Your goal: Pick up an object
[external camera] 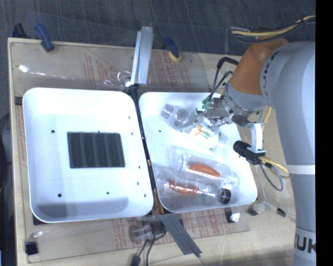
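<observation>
My gripper (pixel 211 117) is down in the upper right part of the right bin (pixel 155 148), reaching in from the right. Right under and beside it lies a small clear item with orange and green print (pixel 202 132). A crumpled clear plastic piece (pixel 175 115) lies to its left. Lower in the bin are a clear container holding something orange (pixel 202 169) and a clear bottle with an orange label and black cap (pixel 191 190). Nothing is visibly lifted.
The left bin (pixel 39 148) has a dark ribbed rectangle (pixel 96 149) on its floor. A metal divider bar (pixel 141 54) rises at the back between the bins. Blue clamps (pixel 44 36) hold the board's far edge. Cables (pixel 272 168) hang beside the right bin's right rim.
</observation>
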You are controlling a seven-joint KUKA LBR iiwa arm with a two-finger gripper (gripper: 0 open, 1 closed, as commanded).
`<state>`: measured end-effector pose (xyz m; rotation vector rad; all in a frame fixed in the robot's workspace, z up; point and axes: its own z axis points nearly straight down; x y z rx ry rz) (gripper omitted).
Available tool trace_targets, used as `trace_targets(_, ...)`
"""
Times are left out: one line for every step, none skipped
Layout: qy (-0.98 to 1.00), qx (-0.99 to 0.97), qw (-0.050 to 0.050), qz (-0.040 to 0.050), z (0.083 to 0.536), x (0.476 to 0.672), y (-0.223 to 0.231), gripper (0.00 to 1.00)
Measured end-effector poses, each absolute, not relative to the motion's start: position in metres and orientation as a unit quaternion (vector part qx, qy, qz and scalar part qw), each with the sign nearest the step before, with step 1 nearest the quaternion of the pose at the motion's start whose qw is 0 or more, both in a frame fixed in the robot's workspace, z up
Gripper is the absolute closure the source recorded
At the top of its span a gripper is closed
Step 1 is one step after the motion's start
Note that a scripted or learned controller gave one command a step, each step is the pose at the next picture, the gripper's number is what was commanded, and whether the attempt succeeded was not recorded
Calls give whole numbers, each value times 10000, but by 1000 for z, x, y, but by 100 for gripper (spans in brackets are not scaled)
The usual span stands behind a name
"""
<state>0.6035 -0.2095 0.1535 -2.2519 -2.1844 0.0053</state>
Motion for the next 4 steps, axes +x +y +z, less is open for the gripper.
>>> trace_targets(-7642, -6449, 4, 6, 92, 658, -201, 0)
trace_targets(-7711, -6367, 0, -9, 93, 630, -207, 0)
trace_targets(-8392, -5438, 23, 10, 92, 638, -169, 0)
trace_targets(-8404, -5419, -4, 9, 105, 640, -170, 100)
